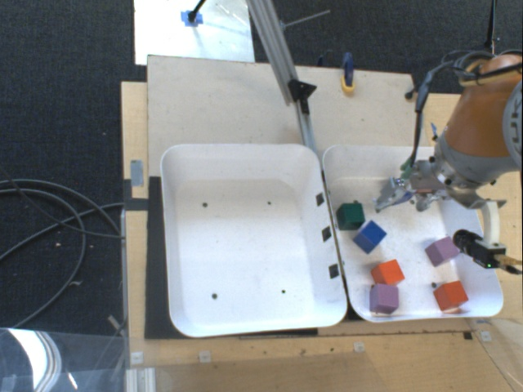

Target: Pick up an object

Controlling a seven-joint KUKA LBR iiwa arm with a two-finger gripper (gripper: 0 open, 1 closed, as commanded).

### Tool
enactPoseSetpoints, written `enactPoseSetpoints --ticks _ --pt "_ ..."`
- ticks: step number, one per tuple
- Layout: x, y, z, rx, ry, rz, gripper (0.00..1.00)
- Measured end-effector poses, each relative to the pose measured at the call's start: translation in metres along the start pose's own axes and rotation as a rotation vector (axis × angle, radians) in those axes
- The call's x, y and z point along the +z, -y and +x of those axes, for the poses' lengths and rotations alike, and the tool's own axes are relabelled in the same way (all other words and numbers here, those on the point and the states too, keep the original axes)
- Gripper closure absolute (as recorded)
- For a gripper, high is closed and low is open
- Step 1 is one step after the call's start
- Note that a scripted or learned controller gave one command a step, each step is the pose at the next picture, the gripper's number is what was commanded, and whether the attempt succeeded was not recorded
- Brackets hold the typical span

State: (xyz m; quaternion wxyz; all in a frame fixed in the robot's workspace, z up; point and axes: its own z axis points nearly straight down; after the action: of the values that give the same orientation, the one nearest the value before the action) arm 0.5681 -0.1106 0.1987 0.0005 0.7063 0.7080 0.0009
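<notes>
All six blocks sit in the right bin (pixel 490 305); left bin (pixel 176 219) has no blocks in it, likely the drop side. Taking the green block (pixel 351 214) as landmark: blue block (pixel 370 236) just below-right of it, nearly touching at a corner; orange block (pixel 388 272) further down, with a purple block (pixel 384 298) just beneath that. A second purple block (pixel 441 251) and a red-orange block (pixel 450 296) lie well to the right, near the bin's far wall.

Gripper (pixel 398 193) hangs to the right of the green block and slightly above it in the frame, nothing between the fingers (pixel 387 200). They point roughly toward the green block, but whether they're spread wide or narrow can't be told (metal glare, too small).

Judgement: approach phase, nothing picked yet. Green is the closest candidate. It sits close to the divider wall (pixel 331 235) and the blue block crowds its lower side, so finger clearance looks tight; a nudge rather than a grasp is the risk. The two right-hand blocks are more isolated and probably easier.
</notes>
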Motion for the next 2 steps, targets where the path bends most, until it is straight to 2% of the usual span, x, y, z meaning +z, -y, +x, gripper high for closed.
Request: enactPoseSetpoints --ticks 1,2 --pt "0.112 0.040 0.027 0.000 0.000 0.004 0.00" --pt "0.107 -0.032 -0.061 0.004 0.007 -0.006 0.00"
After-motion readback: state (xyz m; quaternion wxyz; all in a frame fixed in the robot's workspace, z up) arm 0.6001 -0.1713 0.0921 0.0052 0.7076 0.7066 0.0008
